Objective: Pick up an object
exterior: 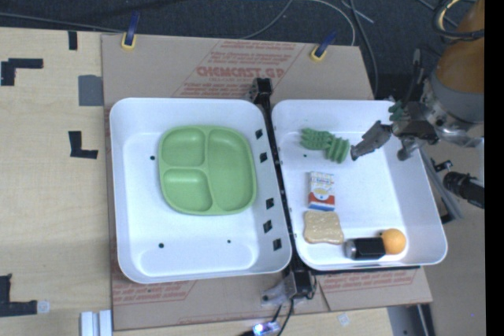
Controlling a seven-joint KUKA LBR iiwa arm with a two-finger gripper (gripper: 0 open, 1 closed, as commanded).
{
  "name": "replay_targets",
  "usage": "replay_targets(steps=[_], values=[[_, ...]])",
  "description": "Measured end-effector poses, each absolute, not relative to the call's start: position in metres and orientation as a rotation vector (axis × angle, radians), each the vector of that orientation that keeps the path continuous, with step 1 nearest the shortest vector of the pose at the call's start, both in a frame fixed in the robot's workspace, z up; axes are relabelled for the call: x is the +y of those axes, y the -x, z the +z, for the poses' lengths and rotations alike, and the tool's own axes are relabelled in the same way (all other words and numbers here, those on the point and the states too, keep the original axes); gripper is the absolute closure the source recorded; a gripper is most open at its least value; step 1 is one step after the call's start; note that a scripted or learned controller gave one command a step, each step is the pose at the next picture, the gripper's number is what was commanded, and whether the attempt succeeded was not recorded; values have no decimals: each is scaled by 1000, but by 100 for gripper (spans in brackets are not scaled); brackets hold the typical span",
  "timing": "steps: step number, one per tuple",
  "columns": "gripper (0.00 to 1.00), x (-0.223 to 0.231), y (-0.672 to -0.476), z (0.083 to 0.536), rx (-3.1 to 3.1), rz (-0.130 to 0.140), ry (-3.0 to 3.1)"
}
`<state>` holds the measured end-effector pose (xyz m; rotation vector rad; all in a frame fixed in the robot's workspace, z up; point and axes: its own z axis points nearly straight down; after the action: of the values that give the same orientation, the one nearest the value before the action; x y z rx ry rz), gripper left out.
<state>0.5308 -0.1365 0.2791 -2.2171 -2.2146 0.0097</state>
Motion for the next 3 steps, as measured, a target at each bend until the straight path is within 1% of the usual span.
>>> replay_targets(steps=[1,2,3], values=[[0,-136,-532,283,-2222,2,2220],[0,-137,-541,225,-2218,7,2217],[0,-140,-545,178,-2219,7,2217]])
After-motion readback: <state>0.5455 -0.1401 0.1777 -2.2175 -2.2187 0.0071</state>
